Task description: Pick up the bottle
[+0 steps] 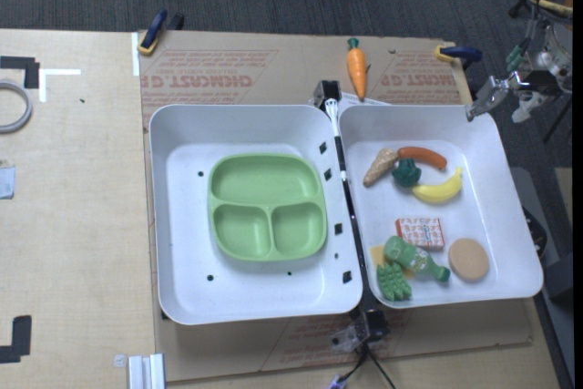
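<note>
The bottle (415,258) is a small clear one with a green label, lying on its side in the near part of the right bin (510,196). Its capped end points to the right, toward a round tan cookie (469,259). A leafy green toy (394,281) touches it on the near left, and a red and white box (421,232) lies just behind it. My gripper (496,93) hangs at the far right corner of the right bin, above its rim, well away from the bottle with nothing seen in it.
Farther back, the right bin holds a banana (439,188), broccoli (406,172), a sausage (423,157) and a bread piece (380,166). In the left bin (173,223) sits a green divided plate (268,208). A toy carrot (355,66) lies on the cardboard behind the bins.
</note>
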`<state>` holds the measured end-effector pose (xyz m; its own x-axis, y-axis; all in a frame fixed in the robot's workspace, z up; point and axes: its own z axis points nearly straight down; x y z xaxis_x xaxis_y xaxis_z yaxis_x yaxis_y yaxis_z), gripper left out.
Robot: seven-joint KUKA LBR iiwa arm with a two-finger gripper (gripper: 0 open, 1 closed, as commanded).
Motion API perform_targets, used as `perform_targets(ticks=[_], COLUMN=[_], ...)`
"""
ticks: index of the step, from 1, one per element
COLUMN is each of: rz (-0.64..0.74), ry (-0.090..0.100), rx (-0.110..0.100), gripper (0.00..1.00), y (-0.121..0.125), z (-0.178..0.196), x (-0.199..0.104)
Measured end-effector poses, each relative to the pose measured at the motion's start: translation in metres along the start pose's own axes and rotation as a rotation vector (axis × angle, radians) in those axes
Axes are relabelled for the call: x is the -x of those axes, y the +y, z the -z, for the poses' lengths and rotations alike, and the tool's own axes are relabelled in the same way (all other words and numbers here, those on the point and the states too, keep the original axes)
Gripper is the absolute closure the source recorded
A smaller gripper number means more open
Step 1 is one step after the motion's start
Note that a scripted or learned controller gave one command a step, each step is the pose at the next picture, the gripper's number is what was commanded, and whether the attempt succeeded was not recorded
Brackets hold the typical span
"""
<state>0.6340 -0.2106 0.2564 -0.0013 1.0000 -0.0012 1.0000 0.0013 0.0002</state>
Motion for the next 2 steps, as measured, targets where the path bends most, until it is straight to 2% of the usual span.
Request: perform_targets(ticks=[1, 2], rz=[0.003, -0.024], ry=[-0.002, 0.0], rx=[0.001, -0.001], gripper=[1.0, 1.0], y=[0.001, -0.043], z=[0.01, -0.021], x=[0.0, -0.087])
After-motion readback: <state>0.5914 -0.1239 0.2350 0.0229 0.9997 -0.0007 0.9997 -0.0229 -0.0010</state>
